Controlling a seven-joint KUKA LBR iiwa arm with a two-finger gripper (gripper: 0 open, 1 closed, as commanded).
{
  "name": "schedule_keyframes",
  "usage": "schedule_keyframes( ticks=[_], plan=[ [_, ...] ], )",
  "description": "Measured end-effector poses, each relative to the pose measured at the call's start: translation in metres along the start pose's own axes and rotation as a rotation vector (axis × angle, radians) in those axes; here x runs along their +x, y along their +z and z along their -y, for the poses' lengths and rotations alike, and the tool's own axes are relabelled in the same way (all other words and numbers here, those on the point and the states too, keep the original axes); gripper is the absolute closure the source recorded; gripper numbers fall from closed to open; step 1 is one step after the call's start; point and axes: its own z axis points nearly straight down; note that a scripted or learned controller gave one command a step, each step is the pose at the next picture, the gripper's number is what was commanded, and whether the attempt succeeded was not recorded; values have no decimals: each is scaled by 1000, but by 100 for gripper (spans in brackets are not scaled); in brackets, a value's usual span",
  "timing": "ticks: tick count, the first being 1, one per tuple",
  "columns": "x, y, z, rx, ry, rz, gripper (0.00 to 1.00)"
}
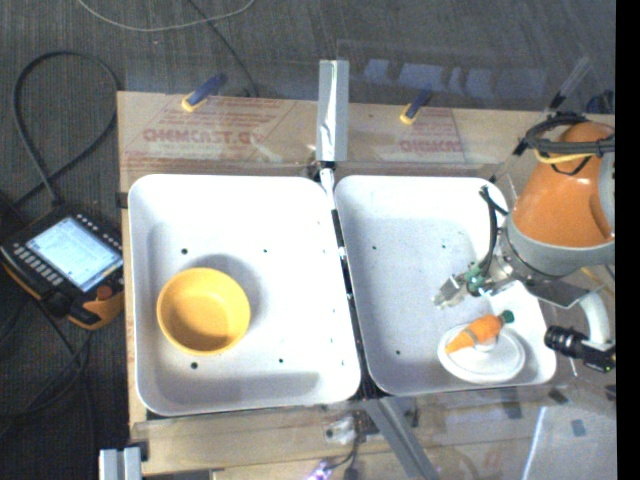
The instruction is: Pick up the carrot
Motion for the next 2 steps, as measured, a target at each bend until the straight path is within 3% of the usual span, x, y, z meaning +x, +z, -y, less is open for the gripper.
schedule_keyframes(
  ticks=[1, 2],
  plan=[
    [0, 0, 0, 0, 0, 0, 0],
    [-48, 38, 29, 2, -187, 0, 0]
  ],
)
